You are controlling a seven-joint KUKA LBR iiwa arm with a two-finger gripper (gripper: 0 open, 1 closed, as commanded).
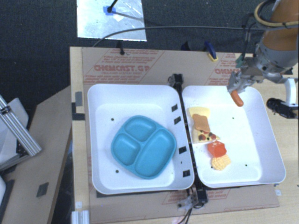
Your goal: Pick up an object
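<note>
My gripper (237,91) pinches a small orange sausage (238,99) above the right bin's (266,125) far edge (only its top end is held); it could slip and drop toward the food pile (208,136).

The pale wooden counter (51,139) carries a brown cardboard sheet printed with red lettering (126,64). On that sheet two shallow white plastic bins sit side by side, touching along their inner walls: the left bin (100,101) and the right bin (266,139). A silver aluminium rail (16,127) lies slanted at the counter's left edge.
</note>
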